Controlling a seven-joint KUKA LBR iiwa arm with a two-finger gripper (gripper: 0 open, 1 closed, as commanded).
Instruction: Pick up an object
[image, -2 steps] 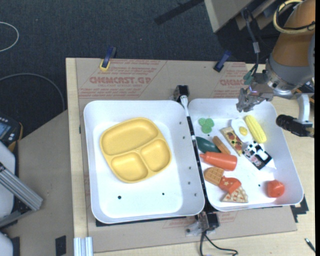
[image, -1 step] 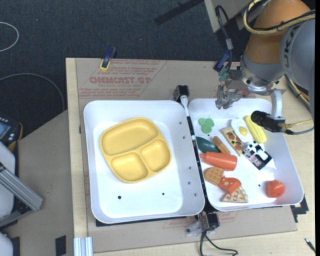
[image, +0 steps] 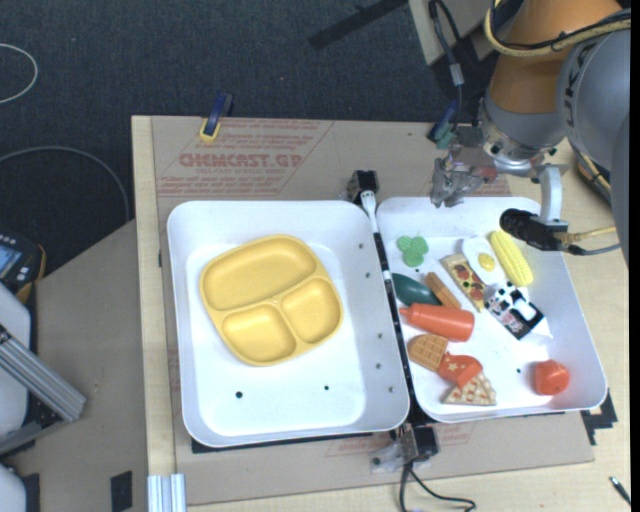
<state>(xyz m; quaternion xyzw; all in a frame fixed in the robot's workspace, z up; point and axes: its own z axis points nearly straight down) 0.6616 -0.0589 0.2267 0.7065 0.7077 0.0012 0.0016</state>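
The pincer (image: 455, 185) hangs over the far rim of the right bin (image: 580, 345), at the corner nearest the divider between the two bins, and nothing sits between its prongs. Whether it is spread or clenched I cannot tell — the tips are small and dark against the cardboard. It appears to be well above the toys, which reads as a hover ahead of a descent rather than a grasp under way.

All the candidates for picking lie in the right bin. Closest to the pincer is a small green leafy piece (image: 411, 246), just below it. Further from the pincer, toward the bin's middle, lie a dark green vegetable (image: 408, 288), an orange carrot (image: 440, 320), a corn cob (image: 512, 257), a fried egg (image: 484, 262) and a black-and-white patterned piece (image: 515, 308). At the near end sit a waffle (image: 428, 351), a pizza slice (image: 470, 391) and a red tomato (image: 549, 377) off by itself.

The toys are bunched and several touch, so a straight drop risks nudging neighbours; the lone tomato looks the cleaner target.

The left bin (image: 200, 400) holds a yellow divided plate (image: 268, 298), lying flat, well away from the pincer. Both bins rest on a cardboard-covered worktop (image: 250, 160).
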